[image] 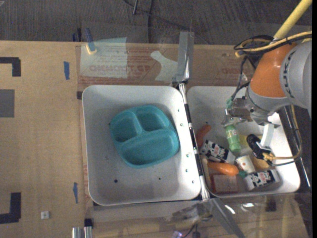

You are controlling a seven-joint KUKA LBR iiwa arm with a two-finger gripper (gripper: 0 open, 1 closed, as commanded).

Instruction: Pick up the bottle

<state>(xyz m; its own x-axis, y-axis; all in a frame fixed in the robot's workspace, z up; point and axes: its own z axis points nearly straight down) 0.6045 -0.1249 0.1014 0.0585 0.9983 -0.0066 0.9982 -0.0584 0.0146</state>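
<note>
Your pincer (232, 124) hangs over the right bin (292, 185), touching the top of the green bottle (232, 138), though you cannot tell whether it grips; a teal tray (143, 135) fills the left bin (94, 148).

A pale plywood bench (39, 133) carries two shallow white plastic bins side by side: the left bin (99, 182) near centre, the right bin (210, 100) at three o'clock. Blue tape strips (66, 70) lie at ten o'clock, black corner marks (12, 66) at nine.
</note>
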